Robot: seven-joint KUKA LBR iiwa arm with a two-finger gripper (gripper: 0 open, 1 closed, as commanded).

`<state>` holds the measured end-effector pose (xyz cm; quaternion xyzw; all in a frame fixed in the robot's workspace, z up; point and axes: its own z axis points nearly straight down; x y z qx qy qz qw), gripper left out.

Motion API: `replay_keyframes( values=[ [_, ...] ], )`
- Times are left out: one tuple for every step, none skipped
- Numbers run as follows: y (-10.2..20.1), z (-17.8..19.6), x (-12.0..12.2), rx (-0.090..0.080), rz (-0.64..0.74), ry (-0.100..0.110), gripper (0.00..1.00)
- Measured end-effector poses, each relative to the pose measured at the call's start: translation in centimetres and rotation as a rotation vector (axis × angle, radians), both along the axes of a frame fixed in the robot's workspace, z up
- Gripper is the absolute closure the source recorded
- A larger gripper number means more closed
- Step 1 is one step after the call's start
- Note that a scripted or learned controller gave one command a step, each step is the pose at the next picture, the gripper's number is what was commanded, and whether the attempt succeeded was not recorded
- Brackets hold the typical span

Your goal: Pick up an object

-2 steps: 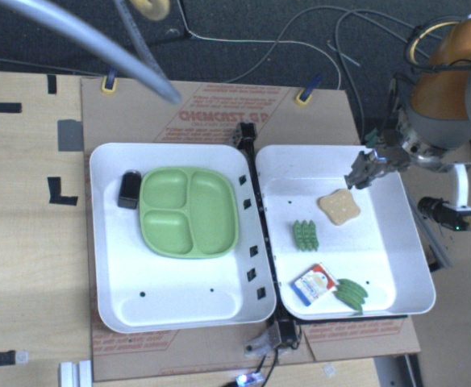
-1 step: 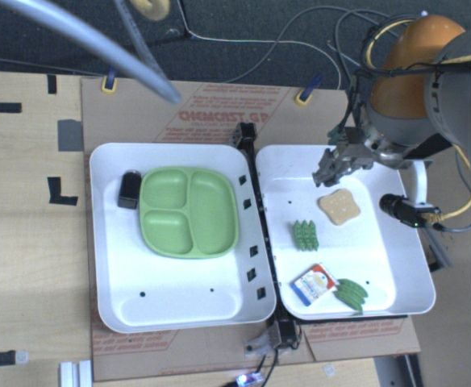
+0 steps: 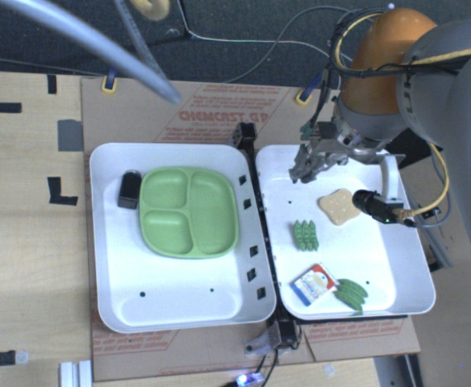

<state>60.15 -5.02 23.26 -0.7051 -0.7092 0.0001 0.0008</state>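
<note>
Camera view puts your gripper (image 3: 306,168) over the right bin's (image 3: 405,252) upper left, nothing between its fingers; whether they are spread I cannot tell. You look to be at the approach step: choose a target, then descend. Nearest are the flat tan toast slice (image 3: 338,207) and ribbed green block (image 3: 305,235); the glossy packet (image 3: 313,284) and green pod (image 3: 350,293) lie farther

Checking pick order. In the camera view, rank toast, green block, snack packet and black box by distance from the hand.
1. Toast, just below-right of the hand, right bin.
2. Green block, below it, right bin.
3. Snack packet, right bin's near edge.
4. Black box, left bin, beside the green plate.
</note>
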Motion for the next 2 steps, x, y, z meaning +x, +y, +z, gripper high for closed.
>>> replay_keyframes(
  values=[
    [5.0,-1.3,1.0,-0.001,0.000,0.000,1.00],
    [10.0,-0.2,2.7,0.000,0.000,-0.002,1.00]
  ],
)
